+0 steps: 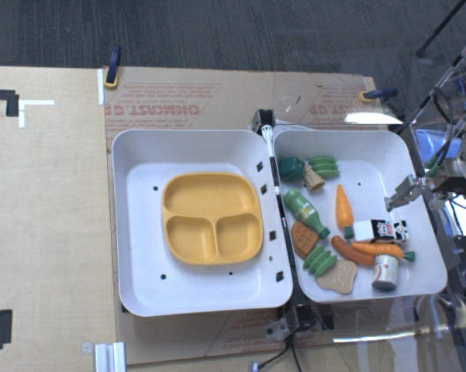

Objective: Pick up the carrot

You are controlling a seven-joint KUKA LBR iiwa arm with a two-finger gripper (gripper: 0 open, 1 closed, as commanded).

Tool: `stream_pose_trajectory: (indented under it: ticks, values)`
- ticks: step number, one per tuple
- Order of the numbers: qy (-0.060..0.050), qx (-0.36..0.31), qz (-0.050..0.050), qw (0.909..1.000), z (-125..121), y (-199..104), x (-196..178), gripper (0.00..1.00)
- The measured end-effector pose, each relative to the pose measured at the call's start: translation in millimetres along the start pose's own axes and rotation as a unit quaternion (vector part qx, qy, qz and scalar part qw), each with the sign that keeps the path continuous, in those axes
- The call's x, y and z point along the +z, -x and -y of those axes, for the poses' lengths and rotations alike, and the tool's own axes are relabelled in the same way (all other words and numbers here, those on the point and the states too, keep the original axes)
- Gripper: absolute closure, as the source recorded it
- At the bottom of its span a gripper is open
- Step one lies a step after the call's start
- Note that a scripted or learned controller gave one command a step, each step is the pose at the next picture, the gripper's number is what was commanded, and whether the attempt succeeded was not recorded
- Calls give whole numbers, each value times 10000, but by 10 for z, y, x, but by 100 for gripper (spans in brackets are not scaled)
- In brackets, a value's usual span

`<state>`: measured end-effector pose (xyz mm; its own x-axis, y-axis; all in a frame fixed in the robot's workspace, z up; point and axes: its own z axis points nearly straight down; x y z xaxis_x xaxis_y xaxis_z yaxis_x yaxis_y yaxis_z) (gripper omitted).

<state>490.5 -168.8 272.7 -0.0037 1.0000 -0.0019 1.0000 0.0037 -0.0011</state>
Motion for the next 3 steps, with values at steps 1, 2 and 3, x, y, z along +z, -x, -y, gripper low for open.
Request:
stream_pose_trajectory:
  ticks: [1, 2, 3]
  values:
    - [-9, -282, -11, 9996, -220, -553, 1338, 0]
    - [-9, 844, -7, 9964, -640, -488, 1815, 0]
    - [-24, 862, -5, 9963, -636, -475, 1731, 100]
